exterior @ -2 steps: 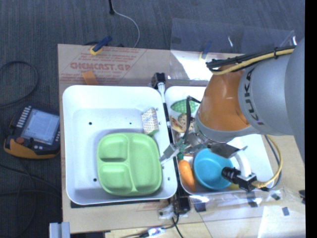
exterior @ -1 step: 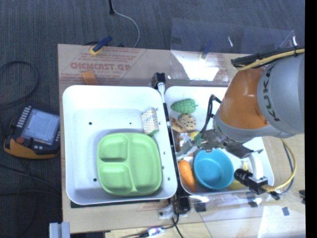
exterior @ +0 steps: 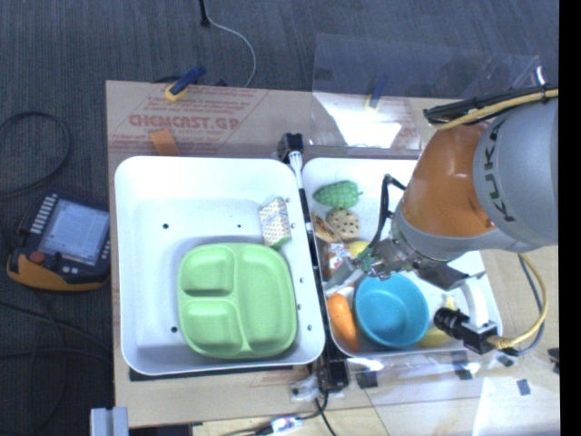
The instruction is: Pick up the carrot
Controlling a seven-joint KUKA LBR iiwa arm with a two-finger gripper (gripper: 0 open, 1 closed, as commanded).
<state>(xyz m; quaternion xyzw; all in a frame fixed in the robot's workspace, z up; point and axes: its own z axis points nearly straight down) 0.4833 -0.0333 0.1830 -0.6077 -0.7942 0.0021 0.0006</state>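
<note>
1. Gripper [exterior: 388, 254] hangs over the right bin [exterior: 481, 271], low in it, just above the blue bowl [exterior: 390, 311]. Its tip is mostly hidden under the orange-banded wrist, so I cannot tell how it is set or whether anything is in it.
2. Carrot [exterior: 340, 322] lies below and to the left of the gripper in this view, in the near left corner of the right bin. It sits just beside the bowl on the bowl's left, seemingly touching it, and close against the wall between the two bins.
3. Its long axis runs roughly from the top of the view to the bottom, along that dividing wall, with the thicker end nearer the bottom edge.
4. My judgement: the coming move turns on a short shift down-left, then a closing across the carrot's narrow width, between wall and bowl, where room looks tight.
5. Farther up the same bin lie a green leafy toy [exterior: 337, 193] and a brown cookie-like piece [exterior: 342, 222], away from the carrot.
6. The left bin [exterior: 145, 243] holds a green tray [exterior: 238, 300] and a small packet [exterior: 274, 221].
</note>
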